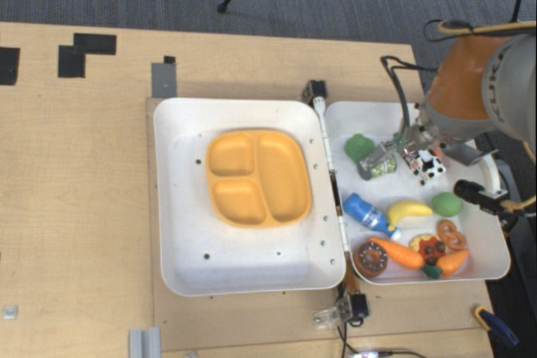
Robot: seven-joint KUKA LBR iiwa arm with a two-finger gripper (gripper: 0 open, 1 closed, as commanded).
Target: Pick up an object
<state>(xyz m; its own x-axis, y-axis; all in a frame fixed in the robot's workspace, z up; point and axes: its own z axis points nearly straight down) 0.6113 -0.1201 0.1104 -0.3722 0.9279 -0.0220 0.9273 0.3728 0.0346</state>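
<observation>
the arm (482,88) is reaching into the right bin (340,126), its hand (409,148) hanging low by that bin's far side, beside a black-and-white toy (431,168) and a grey-green can (377,164). i cannot tell how its grip is set. an orange tray (256,177) is lying in the left bin (180,205).

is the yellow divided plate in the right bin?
No. The yellow divided plate lies in the left bin; the right bin holds the small toys.

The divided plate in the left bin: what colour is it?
Orange-yellow all over; the divided plate shows plainly in the camera view.
</observation>
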